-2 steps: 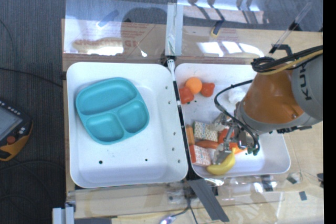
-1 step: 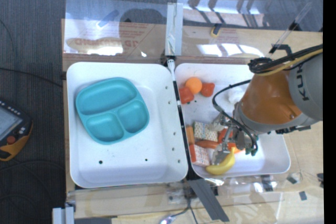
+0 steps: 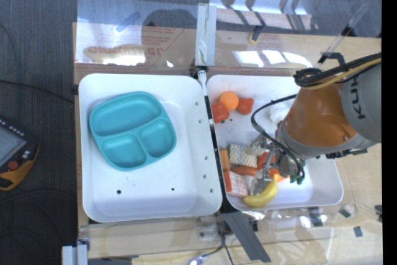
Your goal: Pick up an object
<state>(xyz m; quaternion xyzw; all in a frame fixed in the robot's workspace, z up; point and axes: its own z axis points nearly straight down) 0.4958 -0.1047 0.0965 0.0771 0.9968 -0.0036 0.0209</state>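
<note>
A wooden bench (image 3: 360,152) seen from above carries two shallow white bins side by side. The left bin (image 3: 149,192) holds a teal divided plate (image 3: 131,130) with three compartments, lying in the bin's upper left part. The right bin (image 3: 322,186) holds a scatter of small toy foods. Near its upper left corner sit an orange ball (image 3: 229,100), a red piece (image 3: 245,106) touching it on the right, and another red piece (image 3: 219,112) just below and left. Lower down lies a patterned packet (image 3: 240,156), with orange and red pieces around it, and a yellow banana (image 3: 261,195) rests near the bin's front wall.

The grey arm (image 3: 372,102) reaches in from the right, its orange band (image 3: 319,118) hanging over the middle of the right bin. Black cables (image 3: 329,71) loop above the wrist. The hand (image 3: 272,174) points down into the cluster of items, just above the banana and beside the packet. It cannot be told how far the hand is spread, nor whether it has hold of anything.
</note>
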